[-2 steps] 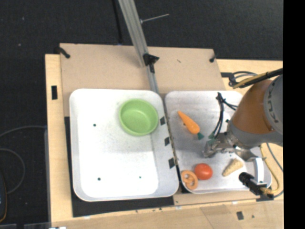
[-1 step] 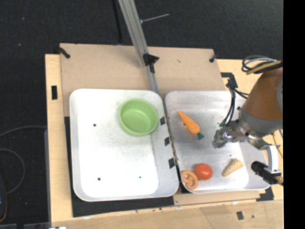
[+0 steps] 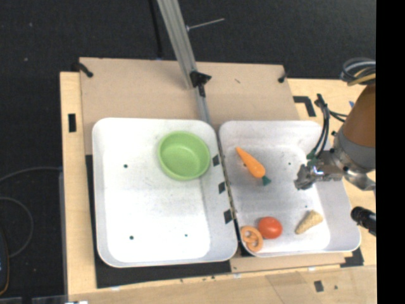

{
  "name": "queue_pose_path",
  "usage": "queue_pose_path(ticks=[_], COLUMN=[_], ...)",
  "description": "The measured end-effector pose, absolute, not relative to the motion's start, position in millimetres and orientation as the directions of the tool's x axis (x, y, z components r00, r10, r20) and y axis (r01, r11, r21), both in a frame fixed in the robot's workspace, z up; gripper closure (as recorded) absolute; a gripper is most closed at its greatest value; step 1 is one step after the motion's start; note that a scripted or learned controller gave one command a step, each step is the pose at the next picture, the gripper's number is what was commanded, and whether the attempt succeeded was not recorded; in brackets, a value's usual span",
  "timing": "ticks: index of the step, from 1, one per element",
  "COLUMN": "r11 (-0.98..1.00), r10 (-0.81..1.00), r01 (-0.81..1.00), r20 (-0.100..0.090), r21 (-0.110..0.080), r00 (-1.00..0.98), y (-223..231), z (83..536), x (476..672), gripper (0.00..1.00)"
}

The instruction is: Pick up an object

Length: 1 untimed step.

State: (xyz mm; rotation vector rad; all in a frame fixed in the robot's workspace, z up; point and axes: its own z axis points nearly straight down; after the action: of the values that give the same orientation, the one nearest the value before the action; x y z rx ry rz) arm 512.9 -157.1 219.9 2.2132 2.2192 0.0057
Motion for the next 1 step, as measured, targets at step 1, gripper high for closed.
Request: queue_pose_path(ticks=[1], r11=[0.003], r10=[1.0], r01=[1.0], r20=[-0.001], r21=[0.002], r00=[-0.003], y=[-158.4], z=[236.8], x=[514.1], gripper=[1.0])
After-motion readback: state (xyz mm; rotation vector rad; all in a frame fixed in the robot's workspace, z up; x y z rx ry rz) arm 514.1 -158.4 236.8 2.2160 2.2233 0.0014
